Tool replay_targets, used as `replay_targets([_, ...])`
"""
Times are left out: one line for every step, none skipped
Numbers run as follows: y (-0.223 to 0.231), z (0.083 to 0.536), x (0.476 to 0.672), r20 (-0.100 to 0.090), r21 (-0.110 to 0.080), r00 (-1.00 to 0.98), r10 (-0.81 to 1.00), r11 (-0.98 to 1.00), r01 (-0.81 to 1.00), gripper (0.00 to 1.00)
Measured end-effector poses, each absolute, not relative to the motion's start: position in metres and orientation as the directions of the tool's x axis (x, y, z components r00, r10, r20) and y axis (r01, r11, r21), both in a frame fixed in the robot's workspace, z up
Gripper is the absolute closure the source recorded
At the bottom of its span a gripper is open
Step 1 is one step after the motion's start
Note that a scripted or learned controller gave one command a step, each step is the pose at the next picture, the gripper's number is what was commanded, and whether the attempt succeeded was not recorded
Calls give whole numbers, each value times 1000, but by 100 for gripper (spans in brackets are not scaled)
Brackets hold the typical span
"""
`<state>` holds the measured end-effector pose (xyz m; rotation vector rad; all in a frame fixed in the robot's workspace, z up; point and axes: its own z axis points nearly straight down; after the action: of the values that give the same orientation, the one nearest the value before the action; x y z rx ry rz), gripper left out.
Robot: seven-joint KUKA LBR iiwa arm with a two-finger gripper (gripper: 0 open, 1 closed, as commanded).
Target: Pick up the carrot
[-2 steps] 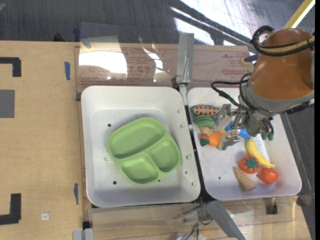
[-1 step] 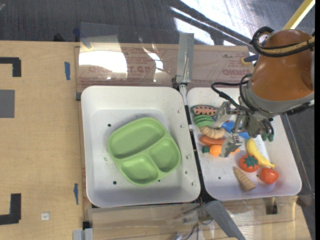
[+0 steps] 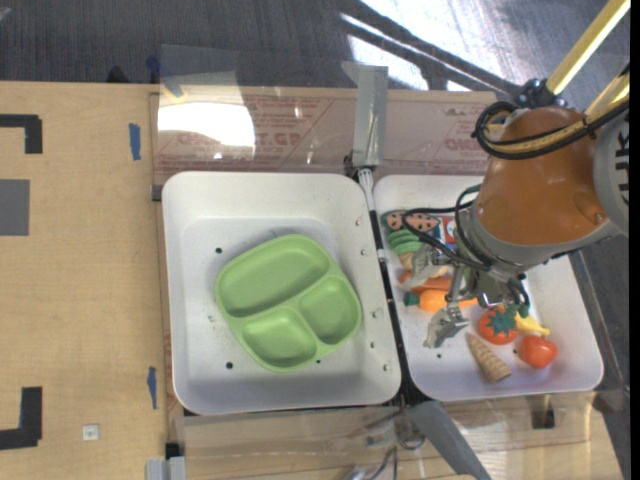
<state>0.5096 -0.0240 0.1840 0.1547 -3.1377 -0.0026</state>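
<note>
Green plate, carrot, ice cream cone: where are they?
Green plate [image 3: 288, 300], camera view, its middle divider.
Carrot [image 3: 434, 301], camera view, its orange body.
Ice cream cone [image 3: 488, 358], camera view, mid-cone.

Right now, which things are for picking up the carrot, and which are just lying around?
For the job:
- carrot
- pincer
- right bin

Just lying about:
- green divided plate in the left bin
- two tomatoes
- ice cream cone

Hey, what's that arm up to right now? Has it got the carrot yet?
Gripper low in the right bin, fingers unclear. Carrot lying in the bin beside it, not seen held. Tomatoes and other toy food crowd close.
</note>
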Motion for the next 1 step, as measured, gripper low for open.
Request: replay_targets([-78,186,494,-3,-1,-994,-113,994,-113,0])
